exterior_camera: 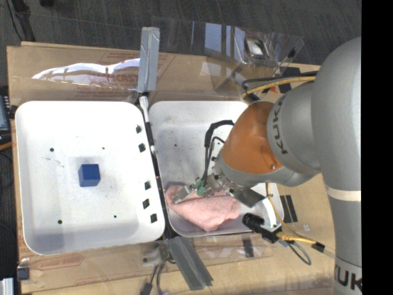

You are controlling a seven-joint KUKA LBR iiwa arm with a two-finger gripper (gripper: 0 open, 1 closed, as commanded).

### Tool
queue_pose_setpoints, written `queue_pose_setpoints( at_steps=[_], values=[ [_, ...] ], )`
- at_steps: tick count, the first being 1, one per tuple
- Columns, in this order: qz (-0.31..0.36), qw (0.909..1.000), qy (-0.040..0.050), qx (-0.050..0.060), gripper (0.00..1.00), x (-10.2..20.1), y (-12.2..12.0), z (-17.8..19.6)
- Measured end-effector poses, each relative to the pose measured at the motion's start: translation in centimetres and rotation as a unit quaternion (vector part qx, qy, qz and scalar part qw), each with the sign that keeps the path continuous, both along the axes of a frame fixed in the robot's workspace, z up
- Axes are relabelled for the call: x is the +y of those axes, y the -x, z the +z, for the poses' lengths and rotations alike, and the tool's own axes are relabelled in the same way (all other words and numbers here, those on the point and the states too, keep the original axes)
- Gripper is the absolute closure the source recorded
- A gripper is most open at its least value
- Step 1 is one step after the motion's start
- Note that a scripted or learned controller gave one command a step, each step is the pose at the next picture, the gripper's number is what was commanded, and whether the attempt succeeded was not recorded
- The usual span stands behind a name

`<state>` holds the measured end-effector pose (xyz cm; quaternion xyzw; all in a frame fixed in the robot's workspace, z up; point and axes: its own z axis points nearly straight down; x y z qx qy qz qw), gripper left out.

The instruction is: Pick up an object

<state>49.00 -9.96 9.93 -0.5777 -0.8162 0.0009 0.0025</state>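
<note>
Low in the right bin point(184, 118), hand point(206, 188) sits on pink cloth's point(206, 212) far edge; grip state unclear. Blue cube point(89, 174) in left bin point(43, 121).

Position: one fixed camera above the bench point(73, 66), looking down at a slant.
Facing: toward both white bins, the left bin point(37, 183) and right bin point(184, 121) side by side mid-frame.
Range: middling; both bins fit whole, with dark floor along the top.
Arm entry: the grey arm point(331, 121) comes in from the right, large and near the lens, covering part of the right bin.
</note>
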Motion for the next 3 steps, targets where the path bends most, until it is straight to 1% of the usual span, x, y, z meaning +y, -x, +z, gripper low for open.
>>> queue_pose_setpoints(
  at_steps=[1,2,3],
  values=[
    [0.11,0.994,0.0001,-0.002,0.0,2.7,1.3,9.2],
    [0.119,0.9929,0.0003,-0.001,0.0,-3.3,1.3,10.7],
    [0.088,0.9961,0.0005,-0.001,0.0,-3.8,1.1,11.6]
  ],
)
